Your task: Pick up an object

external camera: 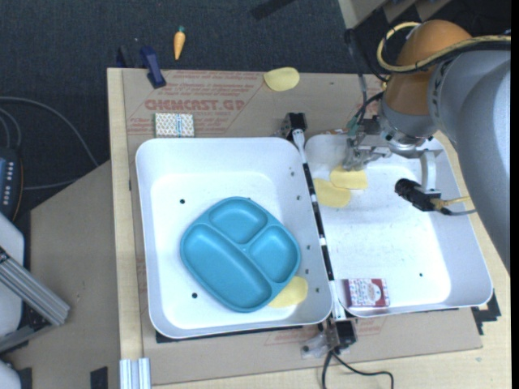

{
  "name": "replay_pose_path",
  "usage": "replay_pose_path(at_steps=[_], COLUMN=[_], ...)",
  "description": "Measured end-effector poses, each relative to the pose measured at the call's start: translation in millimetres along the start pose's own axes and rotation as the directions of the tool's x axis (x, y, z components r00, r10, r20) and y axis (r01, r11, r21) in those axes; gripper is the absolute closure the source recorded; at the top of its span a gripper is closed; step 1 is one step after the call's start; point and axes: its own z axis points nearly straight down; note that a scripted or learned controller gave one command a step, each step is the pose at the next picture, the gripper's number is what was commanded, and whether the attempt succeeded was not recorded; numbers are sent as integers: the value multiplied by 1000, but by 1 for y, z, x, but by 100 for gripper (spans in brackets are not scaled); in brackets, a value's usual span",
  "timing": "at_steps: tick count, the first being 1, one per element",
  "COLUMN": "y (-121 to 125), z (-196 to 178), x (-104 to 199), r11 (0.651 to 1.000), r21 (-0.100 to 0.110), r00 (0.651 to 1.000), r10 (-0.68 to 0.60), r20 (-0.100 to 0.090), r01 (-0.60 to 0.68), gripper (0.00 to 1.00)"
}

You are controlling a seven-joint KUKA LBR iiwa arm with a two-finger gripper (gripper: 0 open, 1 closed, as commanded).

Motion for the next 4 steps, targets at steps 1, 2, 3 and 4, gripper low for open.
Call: replay_pose_path(at_steps=[1,2,3,4], y=[0,-8,-6,-6], z=[0,14,2,2], x=[0,1,1,1], r11=[1000,1000,1000,1000], r21=[1,12,7,7], r00=[1000,1000,1000,1000], r10=[0,2,1,1], r20=[0,-3,-2,-1], r01=[0,-2,-1,-1], gripper=[0,0,100,0])
